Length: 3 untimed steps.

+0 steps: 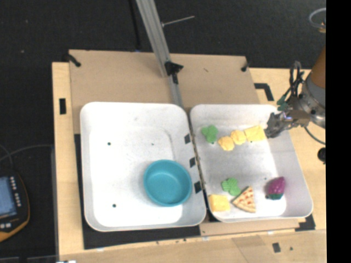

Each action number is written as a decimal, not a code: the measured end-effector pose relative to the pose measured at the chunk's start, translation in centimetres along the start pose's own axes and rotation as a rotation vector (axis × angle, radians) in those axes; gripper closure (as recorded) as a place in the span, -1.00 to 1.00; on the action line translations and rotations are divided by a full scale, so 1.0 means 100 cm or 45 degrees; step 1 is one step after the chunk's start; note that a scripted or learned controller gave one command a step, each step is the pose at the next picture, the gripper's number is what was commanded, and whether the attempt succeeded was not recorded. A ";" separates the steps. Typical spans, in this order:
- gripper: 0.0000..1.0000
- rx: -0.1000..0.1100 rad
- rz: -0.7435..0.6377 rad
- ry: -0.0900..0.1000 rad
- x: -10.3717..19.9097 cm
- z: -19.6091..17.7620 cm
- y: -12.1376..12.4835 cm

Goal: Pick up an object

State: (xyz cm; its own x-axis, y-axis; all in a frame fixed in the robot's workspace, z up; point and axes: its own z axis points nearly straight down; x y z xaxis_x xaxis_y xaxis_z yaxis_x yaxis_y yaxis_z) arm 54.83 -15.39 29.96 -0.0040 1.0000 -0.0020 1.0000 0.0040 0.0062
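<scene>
The right bin [285,163] holds several toy foods: a green piece [209,133] near its upper left, a row of yellow pieces [239,137] across the top, a second green piece [231,186], a yellow block [219,203], a pizza slice [245,199] and a purple fruit [275,187] along the front. My gripper [274,126] hangs at the bin's upper right edge, just right of the yellow square piece [254,133]. Nothing shows between its fingers.
The left bin [109,125] bears a blue bowl [167,182] near its front right corner. A metal rod [159,43] slants down from the top to the gap between the bins. A handheld device [11,199] lies at the far left.
</scene>
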 end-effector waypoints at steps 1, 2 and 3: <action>1.00 0.005 -0.004 0.003 0.059 0.014 0.008; 1.00 0.007 -0.002 0.002 0.100 0.026 0.012; 1.00 0.006 0.002 0.002 0.150 0.023 0.020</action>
State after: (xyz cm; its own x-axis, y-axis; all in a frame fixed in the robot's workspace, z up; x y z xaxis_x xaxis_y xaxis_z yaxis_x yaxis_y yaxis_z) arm 56.78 -0.41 27.68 -0.0025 1.0000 -0.0001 1.0000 0.0025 0.0011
